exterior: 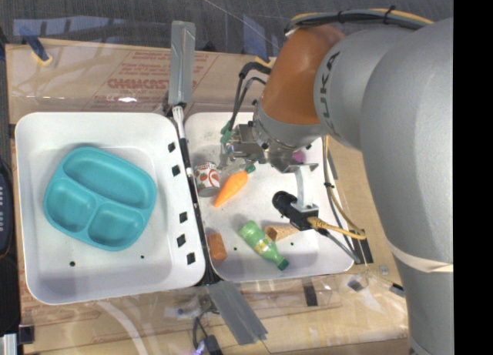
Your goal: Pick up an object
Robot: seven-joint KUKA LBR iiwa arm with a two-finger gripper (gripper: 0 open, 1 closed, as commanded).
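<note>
The two shallow white bins sit side by side with their inner walls touching. The right white bin (320,257) is crowded. The large grey arm with its orange band (304,76) comes in from 3 o'clock and covers that bin's 12 to 3 o'clock part. Bare floor shows in the middle of the bin and along the wall from 4 to 5 o'clock.

The two-finger gripper (237,157) hangs over the bin's 10 o'clock area. Whether it is spread or closed cannot be told from this angle, and nothing can be seen held in it.

The orange plastic carrot (231,186) lies tilted just under the gripper, at the gripper's 6 o'clock, with its green top towards the tool. A small red-and-white can (206,178) stands at the carrot's 9 o'clock, close to the bin's left wall. A short brown cork-like cylinder (217,246) rests in the 7 o'clock corner. A green plastic bottle (262,244) lies on its side at 6 o'clock, near the front wall. A tan wooden piece (281,232) lies just beside the bottle, at its 1 o'clock.

The left white bin (46,261) holds a teal plastic plate with three compartments (100,197), set towards 9 o'clock. White floor runs free around the plate from 3 through 6 o'clock.
</note>
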